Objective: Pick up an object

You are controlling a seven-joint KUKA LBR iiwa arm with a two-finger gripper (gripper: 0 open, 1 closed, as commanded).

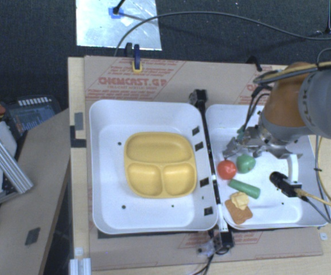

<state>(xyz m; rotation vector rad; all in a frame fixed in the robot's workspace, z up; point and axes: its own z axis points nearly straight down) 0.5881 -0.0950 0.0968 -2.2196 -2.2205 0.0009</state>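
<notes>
While judging purely from looks, guessing featherweight, hard, smooth plastic for all four bits of toy food in the right bin (pixel 268 223): a bit slippery, not fragile.

Starting nearest, lower right of the frame: orange-and-yellow lump (pixel 240 206), knobbly and flattish, awkward to pinch, probably best taken across its narrow sides. Just above it, green stick (pixel 244 188), lying slantwise. Looks like the easiest grab of the lot, straight across the short width at the middle. Next up, red ball (pixel 226 169), shiny, right beside green ball (pixel 246 164). Can't say whether actually touching. Likely to roll or squirt out unless squeezed dead centre, and crowded by each other too.

Directly above those two, gripper (pixel 246 148), hanging low at middle right of the frame with nothing visibly in it. Can't tell whether apart or together, too much metal clutter there. Probably lining up on the green ball.

Over in the left bin (pixel 105 153), centre of frame: yellow divided plate (pixel 158 164), big and stiff, only grabbable by the rim.

Farther up, brown cardboard (pixel 154 76) under both bins, then a shiny sheet (pixel 96 16) at the top.
</notes>
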